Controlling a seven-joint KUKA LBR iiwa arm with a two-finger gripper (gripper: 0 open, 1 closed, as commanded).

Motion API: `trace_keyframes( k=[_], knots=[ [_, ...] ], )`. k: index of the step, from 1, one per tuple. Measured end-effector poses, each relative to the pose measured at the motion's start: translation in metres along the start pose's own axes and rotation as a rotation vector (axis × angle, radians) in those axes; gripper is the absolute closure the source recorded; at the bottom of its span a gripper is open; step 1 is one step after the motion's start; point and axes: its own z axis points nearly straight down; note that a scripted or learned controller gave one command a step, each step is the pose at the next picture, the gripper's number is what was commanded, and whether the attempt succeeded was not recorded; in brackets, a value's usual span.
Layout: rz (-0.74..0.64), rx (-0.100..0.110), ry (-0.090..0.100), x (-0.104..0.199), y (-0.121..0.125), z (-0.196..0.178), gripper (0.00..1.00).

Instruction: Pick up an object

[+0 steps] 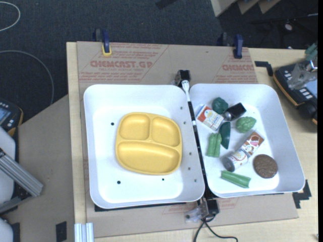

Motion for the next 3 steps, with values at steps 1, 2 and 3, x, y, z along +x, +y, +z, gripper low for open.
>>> trace_keyframes(
  k=[1,2,3],
  knots=[
    [-0.001,-0.004,-0.002,0.000,0.001,-0.011,1.00],
    [-0.002,-0.008,-0.005,-0.001,0.002,-0.021,1.00],
    [-0.003,-0.012,-0.007,-0.001,0.004,-0.032,1.00]
  ],
)
